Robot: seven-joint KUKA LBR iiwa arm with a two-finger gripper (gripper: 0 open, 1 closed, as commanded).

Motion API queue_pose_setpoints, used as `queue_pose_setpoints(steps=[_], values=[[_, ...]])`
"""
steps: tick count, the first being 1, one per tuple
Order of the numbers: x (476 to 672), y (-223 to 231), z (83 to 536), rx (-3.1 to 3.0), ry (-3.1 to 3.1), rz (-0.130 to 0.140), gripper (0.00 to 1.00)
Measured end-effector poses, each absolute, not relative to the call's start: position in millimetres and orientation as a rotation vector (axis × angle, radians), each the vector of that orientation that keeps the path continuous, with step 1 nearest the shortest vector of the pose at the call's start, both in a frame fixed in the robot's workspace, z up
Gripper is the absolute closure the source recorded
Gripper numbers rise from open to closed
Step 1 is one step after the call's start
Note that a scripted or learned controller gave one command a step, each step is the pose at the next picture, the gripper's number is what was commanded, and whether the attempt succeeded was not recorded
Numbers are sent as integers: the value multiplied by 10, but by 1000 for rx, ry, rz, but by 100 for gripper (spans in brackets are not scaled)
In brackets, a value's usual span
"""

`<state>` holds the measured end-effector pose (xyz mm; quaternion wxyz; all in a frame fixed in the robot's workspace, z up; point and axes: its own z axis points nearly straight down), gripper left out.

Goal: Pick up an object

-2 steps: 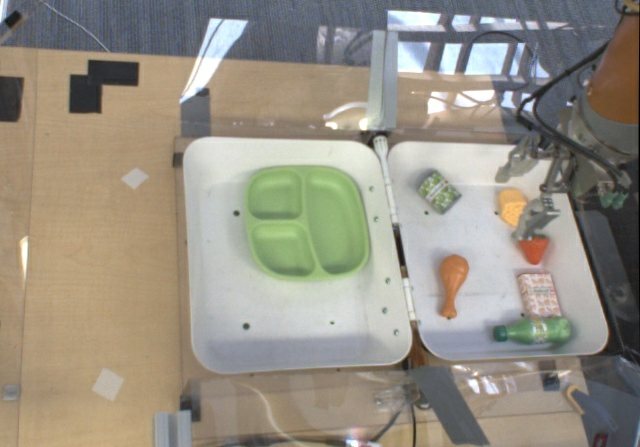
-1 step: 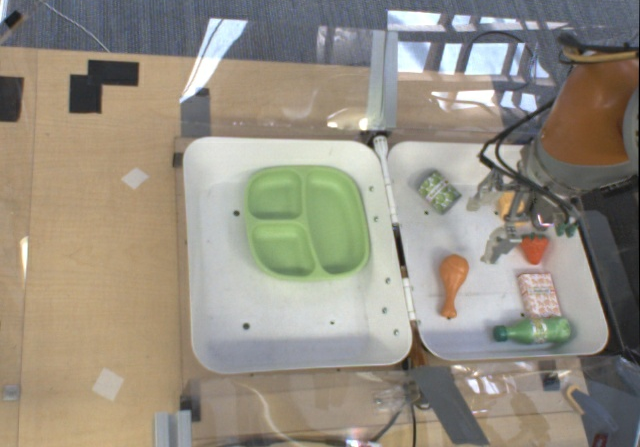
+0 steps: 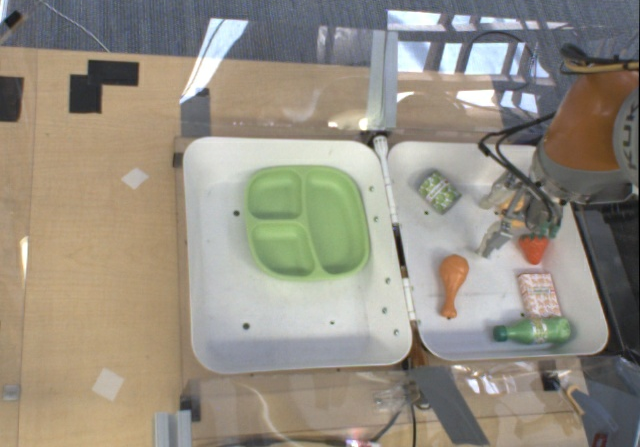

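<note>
Approach step, by the look of it: the hand (image 3: pixel 503 220) hangs low in the right bin (image 3: pixel 470 330), toward 2 o'clock of it, w/ nothing seen between its fingers. Fingers appear spread, i.e. released, tips pointing toward 8 o'clock.

Closest candidate is the red strawberry-like toy (image 3: pixel 534 248), just beside the hand at its 4 o'clock, partly under the wrist. Other options: green crumpled packet (image 3: pixel 438 191) at 10 o'clock of the hand, chicken drumstick (image 3: pixel 452 283) at 7 o'clock, pink box (image 3: pixel 538 293) and green bottle (image 3: pixel 532 332) down at 5 o'clock near the bin's lower rim.

Next move prob. calls for a small shift toward 4 o'clock, centre over the red toy, drop, close.

Room: the toy sits near the bin's right wall, so little margin on that side; the bin's middle is open. Bottle and box lie close to each other and to the rim, awkward. Left bin (image 3: pixel 215 335) carries a green divided plate (image 3: pixel 305 221), well apart.
</note>
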<state>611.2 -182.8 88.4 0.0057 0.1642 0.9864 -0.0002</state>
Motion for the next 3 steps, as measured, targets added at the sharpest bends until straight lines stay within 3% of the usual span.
queue_pose_setpoints(steps=[1,2,3], values=[[6159,-1814,1040,499,3076,-3,100],[6167,-1392,900,479,3090,1,100],[5871,-501,1947,383,3093,9,100]])
